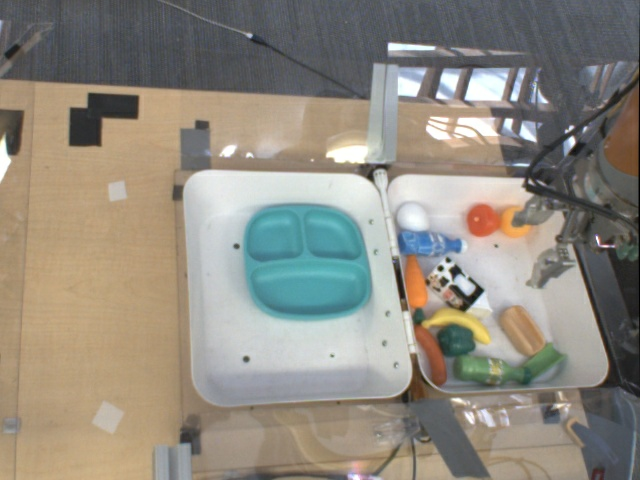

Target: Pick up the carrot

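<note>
The carrot [413,281] is a short orange stick lying lengthwise against the left wall of the right bin [592,353], just below a blue bottle [430,243]. My gripper [546,240] hangs over the right side of the same bin, well to the right of the carrot and apart from it. Its fingers [549,267] look open, with nothing between them.
Around the carrot lie a white ball [411,214], a black-and-white checkered piece [456,284], a banana [458,323] and a red sausage-shaped item [430,354]. A red tomato [482,220], brown roll [522,329] and green vegetable [506,369] lie nearer the gripper. The left bin [215,348] holds a teal divided plate [305,261].
</note>
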Motion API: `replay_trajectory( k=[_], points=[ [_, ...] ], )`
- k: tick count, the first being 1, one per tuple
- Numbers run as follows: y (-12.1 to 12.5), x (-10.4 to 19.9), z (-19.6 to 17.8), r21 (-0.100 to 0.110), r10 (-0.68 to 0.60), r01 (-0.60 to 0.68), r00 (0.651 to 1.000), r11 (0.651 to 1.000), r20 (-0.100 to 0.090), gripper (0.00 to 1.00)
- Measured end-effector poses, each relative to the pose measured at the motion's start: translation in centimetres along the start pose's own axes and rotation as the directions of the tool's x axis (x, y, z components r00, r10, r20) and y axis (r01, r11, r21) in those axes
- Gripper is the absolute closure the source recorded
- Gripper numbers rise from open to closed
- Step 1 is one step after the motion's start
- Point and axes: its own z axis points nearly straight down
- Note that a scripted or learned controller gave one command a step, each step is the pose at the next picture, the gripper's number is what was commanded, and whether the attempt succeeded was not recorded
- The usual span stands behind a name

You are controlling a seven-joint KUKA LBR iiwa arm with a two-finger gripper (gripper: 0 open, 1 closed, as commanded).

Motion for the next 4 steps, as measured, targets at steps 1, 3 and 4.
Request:
replay_trajectory(
  k=[1,3,4],
  points=[
    [-3.1,-3.1,0.8,0.001,-0.002,0.002,1.000,1.000,0.001,0.00],
    [-2.9,-4.8,0.9,0.001,-0.518,0.518,0.855,0.855,0.003,0.00],
    [-2.8,-7.4,8.7,-0.005,-0.393,0.393,0.920,0.920,-0.002,0.00]
  ],
)
